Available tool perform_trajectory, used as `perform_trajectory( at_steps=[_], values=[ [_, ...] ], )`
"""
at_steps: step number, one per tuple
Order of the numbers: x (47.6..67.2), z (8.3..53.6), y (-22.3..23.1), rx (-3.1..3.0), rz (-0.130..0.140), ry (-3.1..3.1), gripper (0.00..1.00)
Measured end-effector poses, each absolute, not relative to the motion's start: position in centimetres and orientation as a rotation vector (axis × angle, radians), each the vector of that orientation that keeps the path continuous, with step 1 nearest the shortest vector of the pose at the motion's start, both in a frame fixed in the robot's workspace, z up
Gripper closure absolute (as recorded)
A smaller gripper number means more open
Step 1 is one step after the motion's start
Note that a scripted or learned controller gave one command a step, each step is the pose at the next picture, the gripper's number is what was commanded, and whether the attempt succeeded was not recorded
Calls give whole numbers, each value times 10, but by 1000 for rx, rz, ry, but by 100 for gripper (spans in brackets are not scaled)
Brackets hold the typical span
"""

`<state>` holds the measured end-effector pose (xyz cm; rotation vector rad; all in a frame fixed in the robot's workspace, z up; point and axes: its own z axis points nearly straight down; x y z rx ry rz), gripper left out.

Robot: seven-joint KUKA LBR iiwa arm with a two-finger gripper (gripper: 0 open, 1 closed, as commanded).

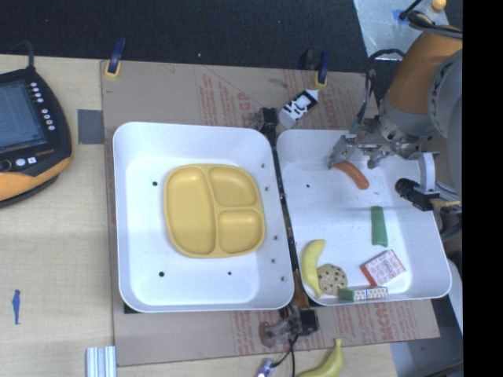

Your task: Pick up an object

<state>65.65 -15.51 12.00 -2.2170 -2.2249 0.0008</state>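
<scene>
My gripper [357, 155] hangs over the far part of the right bin [424, 246], and its fingers [339, 152] stand apart, so it is open. An orange-red sausage [350, 174] lies on the bin floor just below and between the fingertips, not held. Further forward in the same bin are a green stick [379, 225], a red packet [383, 267], a yellow banana [312, 262], a chocolate-chip cookie [332, 277] and a small strip [369, 294] at the front rim.
The left bin [141, 265] holds a yellow divided plate [214, 209]. A black-and-white item [299, 107] lies behind the bins, another banana [326, 361] in front of them, and a control pendant [27, 132] at far left.
</scene>
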Motion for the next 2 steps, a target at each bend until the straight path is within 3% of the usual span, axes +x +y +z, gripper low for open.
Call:
perform_trajectory(
  at_steps=[2],
  values=[
    [656,98,-178,-2216,3,-2223,0]
  ],
)
